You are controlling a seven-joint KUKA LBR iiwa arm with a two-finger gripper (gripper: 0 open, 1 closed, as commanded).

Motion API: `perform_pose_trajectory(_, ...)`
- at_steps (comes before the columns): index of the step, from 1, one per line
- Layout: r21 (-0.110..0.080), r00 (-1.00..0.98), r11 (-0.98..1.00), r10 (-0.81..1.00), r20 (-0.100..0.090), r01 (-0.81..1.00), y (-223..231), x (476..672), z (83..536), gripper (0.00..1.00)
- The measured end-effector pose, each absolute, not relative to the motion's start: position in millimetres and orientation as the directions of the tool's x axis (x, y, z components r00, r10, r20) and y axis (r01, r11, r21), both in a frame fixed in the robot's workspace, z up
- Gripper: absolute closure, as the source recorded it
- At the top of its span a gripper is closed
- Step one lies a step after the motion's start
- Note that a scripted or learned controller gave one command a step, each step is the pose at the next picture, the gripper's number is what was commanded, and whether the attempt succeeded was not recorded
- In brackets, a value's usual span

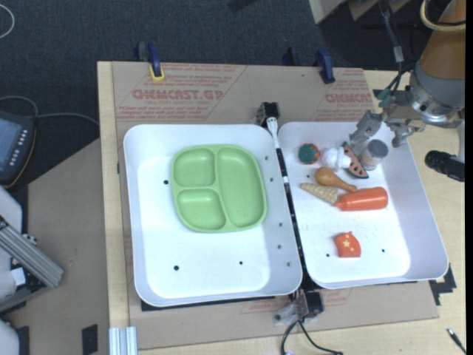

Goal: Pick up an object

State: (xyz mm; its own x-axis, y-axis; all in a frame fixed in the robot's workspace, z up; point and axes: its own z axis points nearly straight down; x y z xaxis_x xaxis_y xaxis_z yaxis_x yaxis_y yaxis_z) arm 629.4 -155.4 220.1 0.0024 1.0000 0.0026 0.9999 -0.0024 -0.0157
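Observation:
The right bin [414, 228] holds several toy foods. A green and red round piece [308, 153] lies at the back left, with a small white piece [334, 157] beside it. To their right is a dark red slice [358, 168]. A brown drumstick shape [330, 177], a tan cone [322, 191] and a long orange-red piece [362, 199] lie mid-bin. A small red piece [347, 245] sits alone near the front. My gripper [368, 145] hangs low over the back of this bin, just above and right of the white piece and the slice. Nothing shows in its grasp.
The left bin [148, 235] holds a green divided plate [219, 187]. A raised divider [284, 191] runs between the two bins. Blue clamps [323, 65] grip the cardboard at the back edge. The arm's wrist [436, 87] reaches in from the upper right.

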Motion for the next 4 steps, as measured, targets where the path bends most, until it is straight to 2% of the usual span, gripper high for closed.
perform_pose_trajectory(1,-0.001,0.0,0.0,1.0,0.0,1.0,-155.1,632.1,229.4,0.0)
perform_pose_trajectory(2,-0.007,0.0,0.0,1.0,0.002,1.0,-155.2,632.1,165.4,0.0)
perform_pose_trajectory(4,-0.005,-0.001,0.001,1.0,0.001,1.0,-150.4,627.6,82.4,0.0)
